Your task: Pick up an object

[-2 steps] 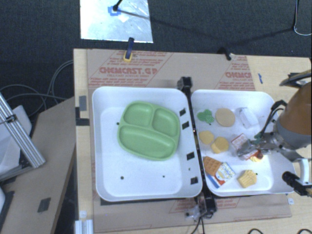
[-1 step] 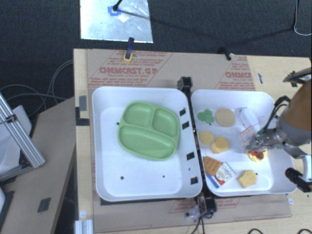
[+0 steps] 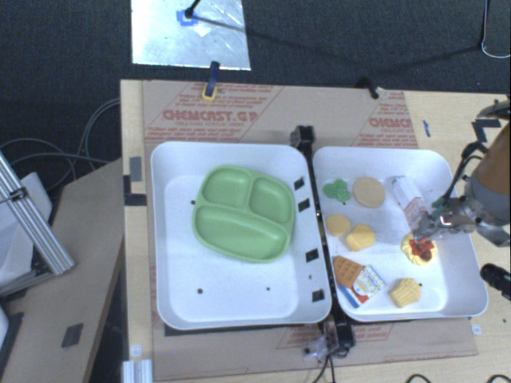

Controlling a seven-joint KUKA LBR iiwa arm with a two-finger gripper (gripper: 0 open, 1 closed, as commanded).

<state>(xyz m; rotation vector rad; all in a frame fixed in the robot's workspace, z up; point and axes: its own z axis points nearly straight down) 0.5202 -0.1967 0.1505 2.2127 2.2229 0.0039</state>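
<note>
The right white bin (image 3: 455, 298) holds several toy foods: a green broccoli piece (image 3: 337, 189), a tan round cookie (image 3: 369, 191), a clear wrapped packet (image 3: 406, 195), two yellow lumps (image 3: 351, 230), a waffle with a blue-red wrapper (image 3: 356, 278), a yellow block (image 3: 406, 293) and a red-and-yellow piece (image 3: 419, 250). My gripper (image 3: 427, 228) reaches in from the right and hangs just above the red-and-yellow piece, by the packet's lower end. The fingers are too blurred to read.
The left white bin (image 3: 172, 214) holds a green divided plate (image 3: 243, 212). Black clips run along the divider between the bins. A metal sheet (image 3: 190, 22) lies beyond the bench. An aluminium frame stands at the far left.
</note>
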